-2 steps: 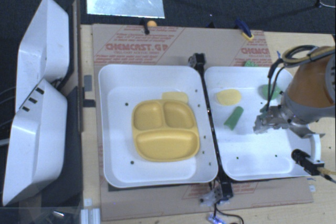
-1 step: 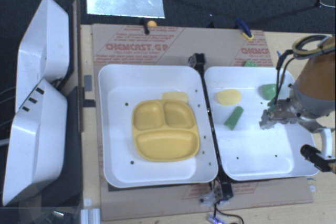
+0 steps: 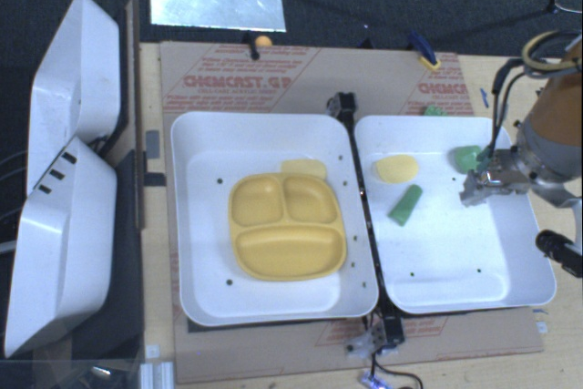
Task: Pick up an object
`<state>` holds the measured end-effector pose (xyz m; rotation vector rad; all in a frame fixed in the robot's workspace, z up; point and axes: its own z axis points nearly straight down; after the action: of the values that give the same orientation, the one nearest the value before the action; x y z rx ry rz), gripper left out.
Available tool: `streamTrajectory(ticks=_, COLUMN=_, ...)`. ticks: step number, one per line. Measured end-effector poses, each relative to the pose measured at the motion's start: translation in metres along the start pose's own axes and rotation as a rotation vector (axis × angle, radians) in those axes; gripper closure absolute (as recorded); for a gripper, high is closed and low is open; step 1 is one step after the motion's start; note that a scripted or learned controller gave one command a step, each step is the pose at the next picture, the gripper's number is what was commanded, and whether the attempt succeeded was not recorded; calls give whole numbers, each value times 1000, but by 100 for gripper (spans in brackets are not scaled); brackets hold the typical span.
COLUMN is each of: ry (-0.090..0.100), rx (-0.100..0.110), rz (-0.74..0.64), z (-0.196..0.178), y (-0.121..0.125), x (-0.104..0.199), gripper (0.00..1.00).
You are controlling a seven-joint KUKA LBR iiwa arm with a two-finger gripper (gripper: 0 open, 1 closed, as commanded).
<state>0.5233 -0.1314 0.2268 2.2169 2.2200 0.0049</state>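
A yellow divided tray (image 3: 287, 228) is seen in the left bin (image 3: 205, 287). In the right bin (image 3: 455, 282) lie a green block (image 3: 405, 204), a yellow disc (image 3: 396, 168) and a green object (image 3: 467, 158) beside the gripper (image 3: 477, 187), whose state cannot be told.

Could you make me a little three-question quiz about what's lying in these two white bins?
1. True or false: the yellow divided plate lies in the left bin.
2. Which thing lies nearest the gripper? A) the green block B) the green stick C) the pale yellow disc
3. Fill in: the pale yellow disc lies in the ___ bin.

Key: 1 true; 2 A; 3 right.
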Motion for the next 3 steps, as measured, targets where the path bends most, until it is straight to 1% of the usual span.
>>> streamTrajectory(ticks=1, ry=0, rx=3, rz=1, z=-21, y=1, x=0, gripper=100)
streamTrajectory(ticks=2, ry=2, rx=4, rz=-3, z=-26, y=11, x=49, gripper=100)
streamTrajectory(ticks=3, ry=2, rx=4, rz=-4, z=-32, y=15, x=102, gripper=100)
